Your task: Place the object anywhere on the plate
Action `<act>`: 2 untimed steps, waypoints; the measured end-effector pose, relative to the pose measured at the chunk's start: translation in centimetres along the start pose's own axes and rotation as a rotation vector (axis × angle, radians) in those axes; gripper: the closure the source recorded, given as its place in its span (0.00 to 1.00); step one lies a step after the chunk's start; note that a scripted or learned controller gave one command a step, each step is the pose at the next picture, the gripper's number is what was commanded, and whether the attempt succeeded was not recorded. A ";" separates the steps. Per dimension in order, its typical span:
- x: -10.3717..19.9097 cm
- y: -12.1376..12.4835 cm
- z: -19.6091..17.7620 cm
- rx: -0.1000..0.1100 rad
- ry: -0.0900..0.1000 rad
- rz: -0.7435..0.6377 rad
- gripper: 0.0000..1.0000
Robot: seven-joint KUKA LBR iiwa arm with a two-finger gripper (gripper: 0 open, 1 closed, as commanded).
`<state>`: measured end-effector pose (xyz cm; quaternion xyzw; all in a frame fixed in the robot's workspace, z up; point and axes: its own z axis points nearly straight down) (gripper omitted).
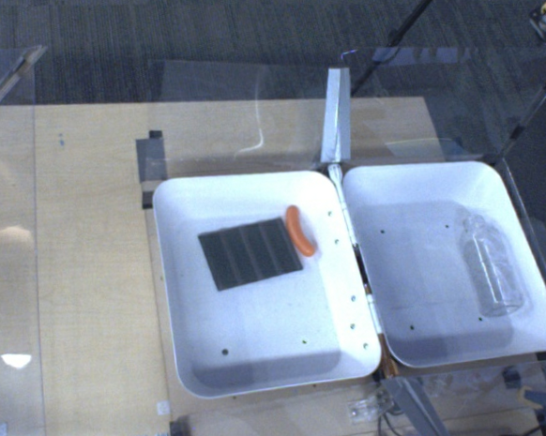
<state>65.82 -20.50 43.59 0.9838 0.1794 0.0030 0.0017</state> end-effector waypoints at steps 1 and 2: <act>0.5 0.0 0.0 0.000 0.001 0.017 1.00; 0.8 -1.1 0.0 0.002 0.000 0.152 1.00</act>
